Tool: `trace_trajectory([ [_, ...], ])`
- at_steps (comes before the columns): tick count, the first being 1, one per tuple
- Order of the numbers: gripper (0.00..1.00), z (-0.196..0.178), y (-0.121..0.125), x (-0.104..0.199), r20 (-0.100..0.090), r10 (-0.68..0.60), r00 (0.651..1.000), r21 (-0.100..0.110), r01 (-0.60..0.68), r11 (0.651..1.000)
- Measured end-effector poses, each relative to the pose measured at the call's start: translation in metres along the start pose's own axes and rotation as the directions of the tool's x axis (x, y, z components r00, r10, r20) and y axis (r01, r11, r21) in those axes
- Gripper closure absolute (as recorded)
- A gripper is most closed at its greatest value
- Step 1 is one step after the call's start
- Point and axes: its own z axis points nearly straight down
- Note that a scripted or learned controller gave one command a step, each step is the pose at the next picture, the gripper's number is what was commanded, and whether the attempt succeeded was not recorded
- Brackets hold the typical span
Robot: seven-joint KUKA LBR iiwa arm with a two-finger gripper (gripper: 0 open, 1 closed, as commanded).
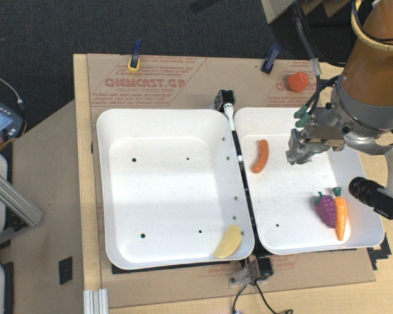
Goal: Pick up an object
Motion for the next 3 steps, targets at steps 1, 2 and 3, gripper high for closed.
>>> trace_trajectory([
  [1, 1.00, -0.048, 0.000, 0.063, -0.002, -0.009, 1.000, -0.013, 0.009, 1.000],
  [2, 1.00, -0.067, 0.000, 0.031, 0.000, -0.001, 1.000, -0.011, 0.001, 1.000],
  [3, 1.00, 0.005, 0.000, 0.041, -0.001, -0.002, 1.000, -0.002, 0.002, 1.000],
])
